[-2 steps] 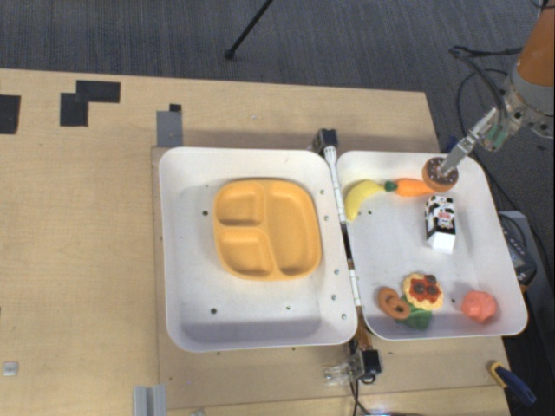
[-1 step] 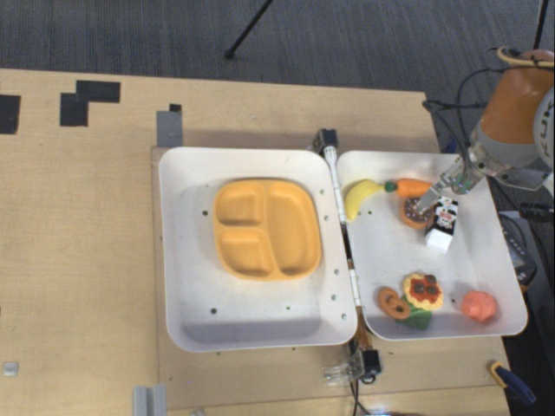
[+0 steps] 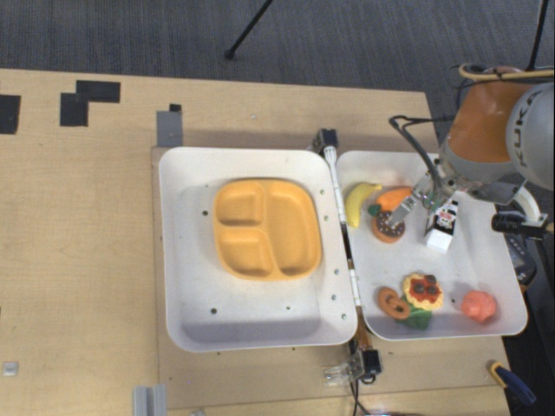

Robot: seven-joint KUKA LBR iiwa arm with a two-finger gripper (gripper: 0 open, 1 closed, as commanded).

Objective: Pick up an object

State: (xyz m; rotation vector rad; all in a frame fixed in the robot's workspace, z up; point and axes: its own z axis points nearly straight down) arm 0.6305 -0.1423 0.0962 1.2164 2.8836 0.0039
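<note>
Camera view: pale wooden worktop [image 3: 78, 258] bears left white shallow bin [image 3: 173, 258], holding yellow three-compartment plastic plate [image 3: 264, 228], likely drop zone. Right white bin [image 3: 499, 258], landmark, holds pick candidates. Claw [image 3: 408, 208] low in its upper half, fingers slightly parted astride small chocolate-frosted toy doughnut [image 3: 388, 225], not clasping it. Yellow toy banana [image 3: 358, 202] toward bin's left wall.
</note>
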